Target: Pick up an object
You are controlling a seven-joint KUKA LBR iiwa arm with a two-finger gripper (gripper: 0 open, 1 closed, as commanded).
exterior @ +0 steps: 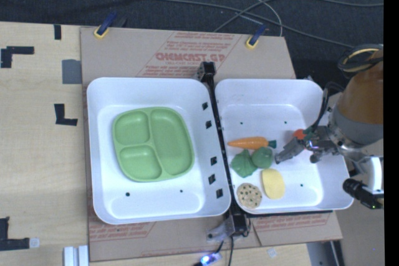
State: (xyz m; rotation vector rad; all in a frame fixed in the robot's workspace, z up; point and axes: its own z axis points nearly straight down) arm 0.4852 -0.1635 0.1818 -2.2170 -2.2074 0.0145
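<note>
The gripper (288, 152) is seen over the right bin (262, 99), finger spread unclear, beside 2 knobbly green lumps (252, 161).

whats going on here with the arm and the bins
A robot arm reaches into the right bin from the right. Its gripper sits low beside the green toy vegetables, near the carrot, yellow piece and cookie. Nothing is visibly held. The left bin holds a green divided plate.
</note>
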